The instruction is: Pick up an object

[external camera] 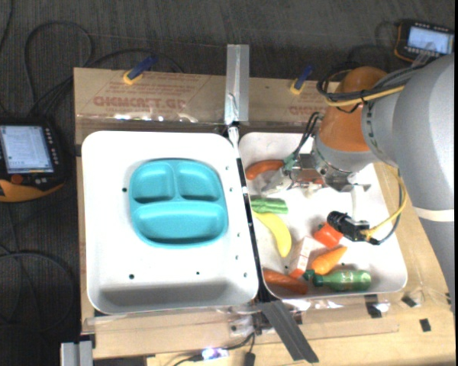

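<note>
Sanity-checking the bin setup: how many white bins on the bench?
2. The left bin holds a blue divided tray; the right bin holds the toy food, with the arm reaching in. None look hidden.

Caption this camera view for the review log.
Gripper low in the right bin among toy food; blue tray in left bin.

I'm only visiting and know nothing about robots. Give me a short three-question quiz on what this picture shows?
1. True or false: the blue divided tray lies in the right bin.
2. Which toy lies beside the green block? A) yellow banana B) green bottle C) carrot
3. Fill in: the gripper hangs over the ___ bin.

Key: 1 false, it lies in the left bin. 2 A. 3 right.
</note>
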Controlling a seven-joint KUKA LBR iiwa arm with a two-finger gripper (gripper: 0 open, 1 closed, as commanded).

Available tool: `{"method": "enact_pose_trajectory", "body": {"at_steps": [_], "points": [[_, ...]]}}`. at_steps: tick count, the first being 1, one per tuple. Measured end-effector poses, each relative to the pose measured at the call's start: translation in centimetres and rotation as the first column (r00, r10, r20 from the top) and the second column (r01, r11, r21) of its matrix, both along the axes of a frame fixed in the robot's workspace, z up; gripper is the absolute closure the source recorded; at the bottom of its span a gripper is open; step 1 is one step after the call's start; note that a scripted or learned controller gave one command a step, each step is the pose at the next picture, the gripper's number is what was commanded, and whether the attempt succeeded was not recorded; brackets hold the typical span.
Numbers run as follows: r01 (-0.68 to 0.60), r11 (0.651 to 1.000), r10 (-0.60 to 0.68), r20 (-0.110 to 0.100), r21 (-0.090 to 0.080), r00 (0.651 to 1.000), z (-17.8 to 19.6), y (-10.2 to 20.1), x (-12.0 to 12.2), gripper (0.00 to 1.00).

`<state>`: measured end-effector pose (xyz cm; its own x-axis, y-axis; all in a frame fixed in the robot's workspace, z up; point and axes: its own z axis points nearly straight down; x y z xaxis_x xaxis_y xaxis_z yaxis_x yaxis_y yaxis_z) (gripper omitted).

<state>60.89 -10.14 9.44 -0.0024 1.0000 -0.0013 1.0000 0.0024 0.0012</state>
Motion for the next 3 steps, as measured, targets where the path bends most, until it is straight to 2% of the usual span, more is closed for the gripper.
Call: {"method": "enact_pose_trajectory", "body": {"at_steps": [1, 2, 3], "points": [[-0.062, 0.998, 0.062, 0.003, 0.001, 0.998, -0.5, 0.7, -10.5, 0.00], [-0.063, 0.998, 0.063, 0.006, 0.001, 0.998, 0.5, 0.7, -10.4, 1.00], [-0.283, 0.959, 0.283, -0.002, 0.001, 0.959, 11.7, -4.7, -9.1, 1.00]]}}
